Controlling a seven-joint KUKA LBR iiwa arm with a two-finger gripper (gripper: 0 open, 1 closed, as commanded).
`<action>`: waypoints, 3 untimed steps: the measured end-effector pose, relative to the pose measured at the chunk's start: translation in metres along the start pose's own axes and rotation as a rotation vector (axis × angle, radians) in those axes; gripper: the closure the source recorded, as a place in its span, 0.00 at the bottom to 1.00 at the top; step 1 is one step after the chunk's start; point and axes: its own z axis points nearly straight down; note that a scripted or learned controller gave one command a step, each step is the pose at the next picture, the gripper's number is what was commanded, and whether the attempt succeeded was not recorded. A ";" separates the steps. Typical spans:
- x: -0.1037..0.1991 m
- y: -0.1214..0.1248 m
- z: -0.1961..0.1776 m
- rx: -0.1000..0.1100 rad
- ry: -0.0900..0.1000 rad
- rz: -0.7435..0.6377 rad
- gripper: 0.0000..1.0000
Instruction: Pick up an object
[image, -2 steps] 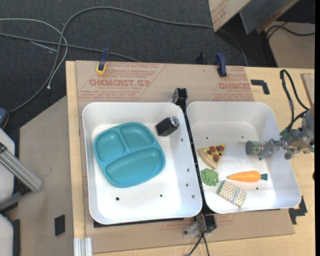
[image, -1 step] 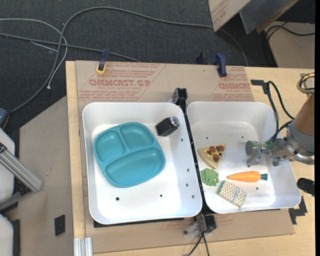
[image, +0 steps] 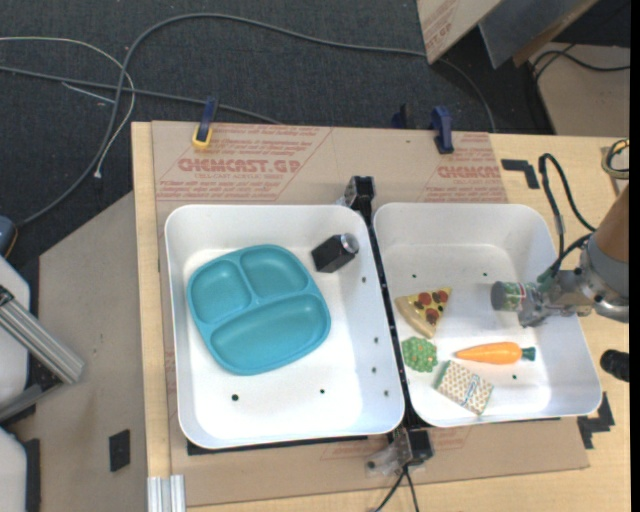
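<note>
overhead, two white bins (image: 190, 330) sit on a cardboard-topped bench (image: 300, 165) over dark carpet (image: 70, 140); at three o'clock the gripper (image: 527, 300) clasps a small can (image: 508, 295).

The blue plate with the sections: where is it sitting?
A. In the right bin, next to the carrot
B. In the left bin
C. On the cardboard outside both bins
B: the blue plate lies flat in the left bin, while the carrot is over in the right bin.
</note>
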 end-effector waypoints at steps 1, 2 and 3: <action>0.001 0.011 -0.058 -0.005 -0.003 -0.002 1.00; 0.000 0.010 -0.102 -0.004 -0.003 -0.002 1.00; -0.001 0.011 -0.122 -0.003 -0.003 -0.002 1.00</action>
